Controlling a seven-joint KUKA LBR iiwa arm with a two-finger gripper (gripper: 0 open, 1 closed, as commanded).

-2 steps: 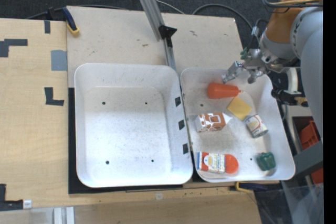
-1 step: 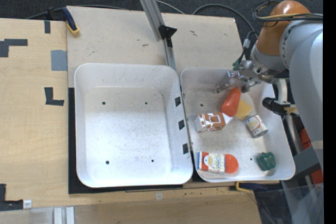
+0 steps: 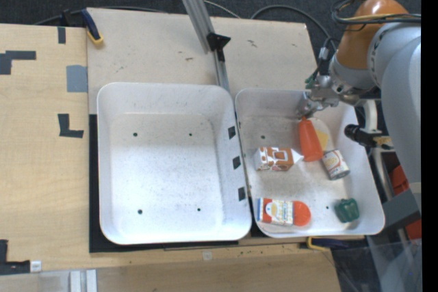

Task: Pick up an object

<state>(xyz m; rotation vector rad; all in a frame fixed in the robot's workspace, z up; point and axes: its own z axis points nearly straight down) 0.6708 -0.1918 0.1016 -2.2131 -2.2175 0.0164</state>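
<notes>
Your gripper (image 3: 313,106) sits at the orange bottle's (image 3: 309,140) twelve o'clock, perhaps touching; finger state I cannot tell.

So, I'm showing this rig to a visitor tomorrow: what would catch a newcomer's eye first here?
Probably the arm's orange band at upper right, above the gripper lowered into the right bin. Next, the orange bottle just below it, among a small carton, a can and a green item.

Tool (image 3: 309,106) over right bin (image 3: 274,102), touching orange bottle (image 3: 309,140).
</notes>
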